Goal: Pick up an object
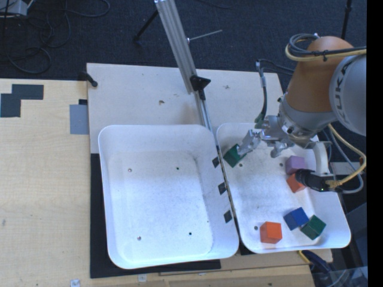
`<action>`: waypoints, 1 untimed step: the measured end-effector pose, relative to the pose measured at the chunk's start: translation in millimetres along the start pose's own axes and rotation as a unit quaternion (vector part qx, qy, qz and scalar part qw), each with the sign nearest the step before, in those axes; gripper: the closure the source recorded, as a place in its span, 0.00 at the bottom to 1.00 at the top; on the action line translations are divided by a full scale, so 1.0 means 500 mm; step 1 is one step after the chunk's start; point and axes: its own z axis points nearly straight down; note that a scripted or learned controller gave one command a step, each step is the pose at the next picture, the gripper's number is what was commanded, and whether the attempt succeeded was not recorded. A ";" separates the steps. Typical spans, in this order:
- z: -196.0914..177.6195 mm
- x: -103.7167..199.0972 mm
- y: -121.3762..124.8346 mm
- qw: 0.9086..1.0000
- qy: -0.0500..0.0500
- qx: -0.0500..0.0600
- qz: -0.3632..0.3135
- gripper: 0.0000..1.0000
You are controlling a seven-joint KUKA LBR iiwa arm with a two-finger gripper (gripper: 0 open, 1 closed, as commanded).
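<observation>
My gripper (239,149) reaches out from the grey and orange arm over the left part of the right bin (335,241). It is shut on a small dark green block (230,156), which sits at the fingertips close to the divide between the two bins. On the right bin's floor lie a purple block (296,162), a red block (294,183), an orange cube (270,232), a blue cube (295,217) and another green cube (313,226).
The left bin (114,142) lies beside the right one. A slanted aluminium bar (179,46) runs down to a black clamp at the bins' back edge. Cables loop around the arm at the right.
</observation>
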 end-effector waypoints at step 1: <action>-0.008 -0.006 -0.004 1.000 -0.001 -0.001 0.003 0.00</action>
